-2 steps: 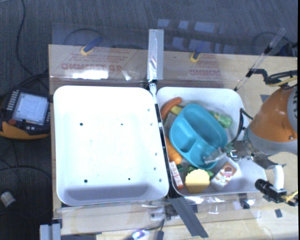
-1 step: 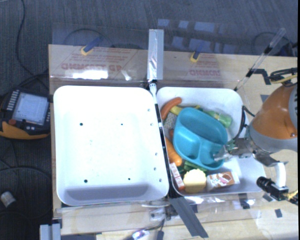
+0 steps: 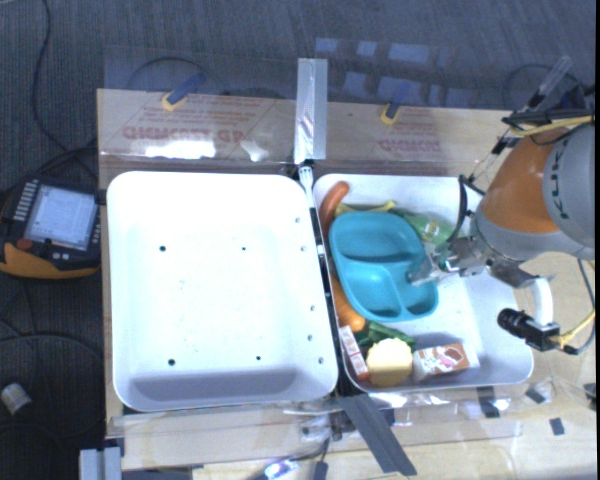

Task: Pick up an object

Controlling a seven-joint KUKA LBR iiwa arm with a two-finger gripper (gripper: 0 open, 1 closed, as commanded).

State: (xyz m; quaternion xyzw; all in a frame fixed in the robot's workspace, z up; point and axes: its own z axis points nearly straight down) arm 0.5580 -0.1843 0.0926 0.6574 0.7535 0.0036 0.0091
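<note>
Although the right-hand shallow white plastic bin (image 3: 500, 358) holds several things, the blue moulded plastic dish (image 3: 380, 260) is the 1 nearest the 2-finger metal gripper (image 3: 427, 270). The dish lies in the middle of that bin, filling much of its floor, with its right rim just under the gripper's tip. It looks light, stiff and smooth, so it would likely slip if pinched on a flat face; the thin raised rim on its right side seems the best place to take hold. The gripper sits at or touching that rim, reaching in from the right, but whether the jaws stand apart or together I cannot tell, as they are too small and blurred against the blue. Around the dish lie an orange sausage-shaped toy (image 3: 333, 201) at the upper left, a pale yellow block (image 3: 388, 360) and a small red-and-white printed carton (image 3: 442, 359) near the front wall. The left-hand white bin (image 3: 130, 198) lies alongside.
</note>
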